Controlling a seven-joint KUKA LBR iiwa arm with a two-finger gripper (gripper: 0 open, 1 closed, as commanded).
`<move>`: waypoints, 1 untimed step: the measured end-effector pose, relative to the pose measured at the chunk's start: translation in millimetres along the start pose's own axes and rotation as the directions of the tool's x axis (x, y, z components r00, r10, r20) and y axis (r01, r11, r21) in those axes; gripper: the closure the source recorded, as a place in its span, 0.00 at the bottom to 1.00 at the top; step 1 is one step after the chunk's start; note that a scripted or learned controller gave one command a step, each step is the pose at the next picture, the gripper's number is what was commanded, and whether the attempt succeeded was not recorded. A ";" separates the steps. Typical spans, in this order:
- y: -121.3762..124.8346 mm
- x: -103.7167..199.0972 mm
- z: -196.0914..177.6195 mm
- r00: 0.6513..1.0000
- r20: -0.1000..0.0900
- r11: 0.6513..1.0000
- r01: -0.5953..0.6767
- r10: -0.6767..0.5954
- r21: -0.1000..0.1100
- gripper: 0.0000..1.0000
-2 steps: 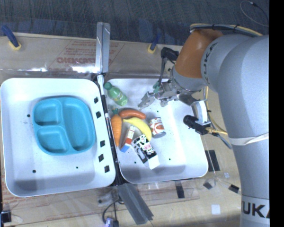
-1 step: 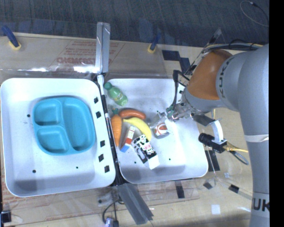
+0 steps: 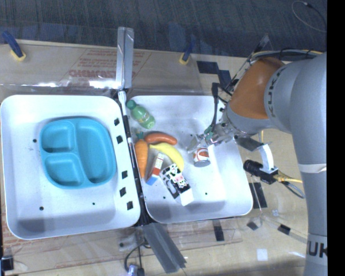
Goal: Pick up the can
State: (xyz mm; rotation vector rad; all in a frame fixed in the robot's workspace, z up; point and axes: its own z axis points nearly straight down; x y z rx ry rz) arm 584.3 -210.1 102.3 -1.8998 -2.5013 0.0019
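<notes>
Right of frame centre, inside the right bin (image 3: 230, 203), the can (image 3: 202, 156) lies tipped beneath the tool (image 3: 210, 135); finger spacing cannot be told. Risk: rounded sides may roll or slip toward the banana (image 3: 171, 152).

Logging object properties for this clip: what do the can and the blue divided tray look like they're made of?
Can: probably thin metal, with a silvery rim glinting beside red-and-white print, though it is small here. Blue divided tray: likely moulded plastic, uniform matte turquoise with soft rounded compartment edges.
</notes>
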 end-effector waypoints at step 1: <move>22.8 27.7 -37.0 0.959 -0.001 0.959 -0.285 0.285 0.001 1.00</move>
